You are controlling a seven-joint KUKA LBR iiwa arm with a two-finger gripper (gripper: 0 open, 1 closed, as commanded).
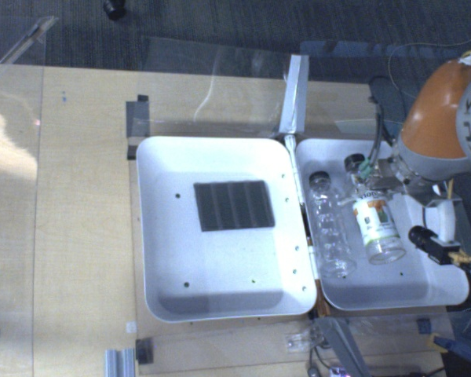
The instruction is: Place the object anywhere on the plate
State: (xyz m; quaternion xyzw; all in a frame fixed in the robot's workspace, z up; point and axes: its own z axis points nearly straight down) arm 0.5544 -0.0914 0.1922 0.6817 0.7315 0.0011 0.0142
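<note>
**Pincer hovering over the right bin**

My pincer (374, 181) is hanging over the right bin (392, 289), just above the small can (377, 226); I cannot tell its state. The can is lying on its side beside a clear plastic bottle (328, 226). I am judging it light, stiff and slippery, best taken across its middle. The dark ribbed plate (233, 205) is waiting in the left bin (161, 234).

— What sits on the wooden bench (78, 234)?
— Two shallow white bins, side by side: the left bin (161, 234) and the right bin (439, 285), their inner rims nearly touching. Clear panels stand along the bench's far and left edges.
</note>
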